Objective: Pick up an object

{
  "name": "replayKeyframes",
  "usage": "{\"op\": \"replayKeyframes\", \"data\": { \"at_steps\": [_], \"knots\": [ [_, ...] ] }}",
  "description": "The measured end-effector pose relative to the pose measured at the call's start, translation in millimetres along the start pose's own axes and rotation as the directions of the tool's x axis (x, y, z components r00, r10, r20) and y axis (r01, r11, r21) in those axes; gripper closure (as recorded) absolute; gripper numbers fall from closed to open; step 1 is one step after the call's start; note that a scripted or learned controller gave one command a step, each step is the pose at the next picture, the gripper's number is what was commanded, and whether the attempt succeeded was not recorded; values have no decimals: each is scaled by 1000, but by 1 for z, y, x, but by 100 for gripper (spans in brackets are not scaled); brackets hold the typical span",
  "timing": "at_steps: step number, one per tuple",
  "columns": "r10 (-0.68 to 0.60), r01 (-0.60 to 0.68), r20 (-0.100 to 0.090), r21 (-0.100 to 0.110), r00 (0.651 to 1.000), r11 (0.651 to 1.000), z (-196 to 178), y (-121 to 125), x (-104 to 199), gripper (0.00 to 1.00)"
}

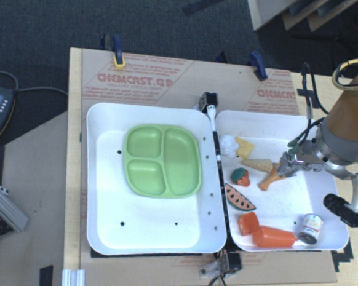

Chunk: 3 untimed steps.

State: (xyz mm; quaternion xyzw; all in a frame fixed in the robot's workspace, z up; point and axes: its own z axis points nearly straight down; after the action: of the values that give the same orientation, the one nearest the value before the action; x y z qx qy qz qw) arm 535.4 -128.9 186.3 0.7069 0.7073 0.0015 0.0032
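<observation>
We see the gripper low in the right bin, its jaws clenched on a tan stick-shaped object; the green tray sits left.

Legible text appears on the brown board beneath the bins. At the 11 o'clock area of the view, red capitals read "CHEMCAST GP"; the smaller red lines above and below it are too fine to read. At 1 o'clock, the same red print recurs on the board, cut off by the right bin: "CHEMCAST". The small can at 4 o'clock carries a label, unreadable.
</observation>
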Motion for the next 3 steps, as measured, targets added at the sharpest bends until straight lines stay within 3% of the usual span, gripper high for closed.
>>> {"op": "replayKeyframes", "data": {
  "at_steps": [1,2,3],
  "knots": [
    [-1,1,0,0,1000,1000,-41,2,0,100],
    [-5,5,-5,8,1000,1000,-51,-14,51,100],
    [-2,2,-4,10,1000,1000,-37,-27,75,100]
  ]
}}
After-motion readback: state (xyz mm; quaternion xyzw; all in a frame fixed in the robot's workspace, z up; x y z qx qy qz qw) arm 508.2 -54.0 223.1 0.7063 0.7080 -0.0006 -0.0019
